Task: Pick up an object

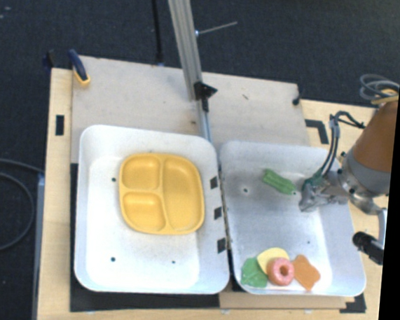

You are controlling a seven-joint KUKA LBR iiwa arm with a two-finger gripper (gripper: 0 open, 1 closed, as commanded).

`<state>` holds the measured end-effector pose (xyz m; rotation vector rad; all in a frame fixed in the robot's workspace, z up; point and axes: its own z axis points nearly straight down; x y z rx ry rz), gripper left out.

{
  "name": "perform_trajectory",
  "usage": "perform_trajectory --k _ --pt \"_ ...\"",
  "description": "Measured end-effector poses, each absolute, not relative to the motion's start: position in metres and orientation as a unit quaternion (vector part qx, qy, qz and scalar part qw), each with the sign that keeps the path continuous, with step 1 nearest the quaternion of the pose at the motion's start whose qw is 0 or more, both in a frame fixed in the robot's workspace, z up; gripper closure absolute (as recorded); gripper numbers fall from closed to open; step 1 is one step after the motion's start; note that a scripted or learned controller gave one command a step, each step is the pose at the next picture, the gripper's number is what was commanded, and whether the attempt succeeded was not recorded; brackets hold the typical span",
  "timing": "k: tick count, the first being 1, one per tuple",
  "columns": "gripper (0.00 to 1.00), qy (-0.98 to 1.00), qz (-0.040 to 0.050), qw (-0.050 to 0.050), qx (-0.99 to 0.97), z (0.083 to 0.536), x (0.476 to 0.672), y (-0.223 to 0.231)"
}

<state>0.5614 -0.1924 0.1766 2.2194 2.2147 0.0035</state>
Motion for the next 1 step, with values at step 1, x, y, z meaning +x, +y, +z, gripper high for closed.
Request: perform_trajectory --k 1 --pt "1.0 0.708 0.0017 0.004 0.706 0.2364 0.5704 -0.1889"
